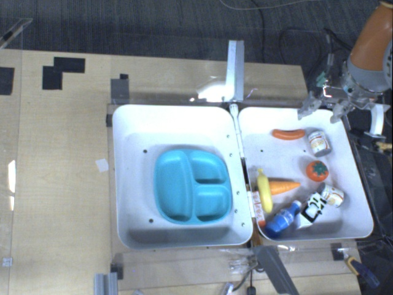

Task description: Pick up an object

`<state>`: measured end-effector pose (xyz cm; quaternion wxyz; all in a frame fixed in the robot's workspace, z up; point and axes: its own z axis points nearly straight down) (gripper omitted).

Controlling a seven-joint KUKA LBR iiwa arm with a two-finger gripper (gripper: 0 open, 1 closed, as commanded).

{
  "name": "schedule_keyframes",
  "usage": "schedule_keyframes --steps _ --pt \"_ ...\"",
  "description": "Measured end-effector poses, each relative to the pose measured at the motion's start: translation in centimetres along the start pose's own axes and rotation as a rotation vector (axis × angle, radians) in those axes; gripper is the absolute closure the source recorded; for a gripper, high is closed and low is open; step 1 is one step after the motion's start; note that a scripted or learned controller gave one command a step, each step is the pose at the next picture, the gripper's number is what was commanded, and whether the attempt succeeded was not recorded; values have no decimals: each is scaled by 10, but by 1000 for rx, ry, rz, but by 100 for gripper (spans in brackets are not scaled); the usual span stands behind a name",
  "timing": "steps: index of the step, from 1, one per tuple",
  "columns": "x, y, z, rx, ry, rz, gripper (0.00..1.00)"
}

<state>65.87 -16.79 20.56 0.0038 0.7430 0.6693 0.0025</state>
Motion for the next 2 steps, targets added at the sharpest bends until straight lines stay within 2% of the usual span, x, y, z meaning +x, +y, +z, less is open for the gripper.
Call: schedule_keyframes --steps 1,2 --pt "62 5 117 0 1 -154 0" --pt "24 -65 115 -2 0 -100 0"
